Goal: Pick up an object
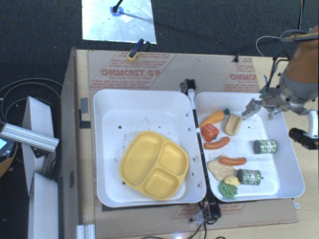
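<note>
Two white bins [149, 101] are being carried side by side on a cardboard-covered bench [149, 68]. Food toys [227, 156] are being kept in the right bin. Nothing is being gripped by the gripper [263, 106], its fingers being spread above that bin's far edge.

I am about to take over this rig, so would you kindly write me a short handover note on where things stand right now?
Gripper: above the upper part of the right bin, nothing seen between its fingers; open or shut cannot be told.
Right bin holds: carrot, red pepper, bread piece, two sausages, two small cans, a pale food piece, a green bunch.
Left bin: the yellow divided plate.
Done: nothing picked yet.
Left: grasp and lift one object; the bread piece lies nearest the gripper.
</note>
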Tool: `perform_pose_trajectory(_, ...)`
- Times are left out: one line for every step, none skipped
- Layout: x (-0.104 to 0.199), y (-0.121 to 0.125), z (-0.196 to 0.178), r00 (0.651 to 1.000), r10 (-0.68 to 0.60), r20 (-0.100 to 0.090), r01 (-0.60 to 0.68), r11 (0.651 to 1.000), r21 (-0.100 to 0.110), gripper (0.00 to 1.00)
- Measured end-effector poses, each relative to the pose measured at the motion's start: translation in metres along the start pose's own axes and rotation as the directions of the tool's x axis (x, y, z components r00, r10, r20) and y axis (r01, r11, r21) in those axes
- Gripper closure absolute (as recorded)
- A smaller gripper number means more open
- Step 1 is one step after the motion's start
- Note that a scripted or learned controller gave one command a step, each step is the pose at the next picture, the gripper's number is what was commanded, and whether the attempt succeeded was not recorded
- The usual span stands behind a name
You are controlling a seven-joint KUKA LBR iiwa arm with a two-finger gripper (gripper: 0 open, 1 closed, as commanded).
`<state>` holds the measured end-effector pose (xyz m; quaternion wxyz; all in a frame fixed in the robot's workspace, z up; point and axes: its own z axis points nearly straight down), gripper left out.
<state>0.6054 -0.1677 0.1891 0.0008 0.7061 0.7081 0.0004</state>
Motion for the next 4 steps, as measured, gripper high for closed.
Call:
perform_pose_trajectory(0.049,0.063,0.100,1.000,-0.001,-0.001,0.001,1.000,0.002,0.00)
perform_pose_trajectory(0.082,0.028,0.105,1.000,-0.003,0.000,0.003,1.000,0.000,0.00)
perform_pose_trajectory(0.082,0.029,0.093,1.000,-0.004,0.000,0.004,1.000,-0.003,1.00)
perform_pose_trajectory(0.123,-0.009,0.004,1.000,-0.002,-0.001,0.002,1.000,-0.002,1.00)
